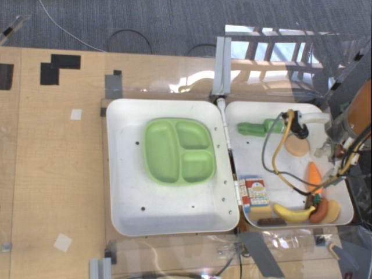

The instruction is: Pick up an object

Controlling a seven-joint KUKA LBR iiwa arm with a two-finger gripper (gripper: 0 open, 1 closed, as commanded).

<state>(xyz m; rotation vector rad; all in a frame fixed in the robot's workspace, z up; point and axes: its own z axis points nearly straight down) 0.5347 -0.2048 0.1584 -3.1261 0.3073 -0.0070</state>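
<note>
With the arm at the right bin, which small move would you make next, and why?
Probably a short move toward the middle of the right bin, then down over the carrot. The arm sits at that bin's right edge, and nothing appears lifted: the carrot, banana and green toy all lie on the bin floor. The carrot seems closest.

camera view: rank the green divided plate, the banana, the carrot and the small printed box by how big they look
1. green divided plate, by far the largest
2. banana
3. small printed box and carrot: look about alike, and a cable crosses the carrot, so I would not rank them
</note>
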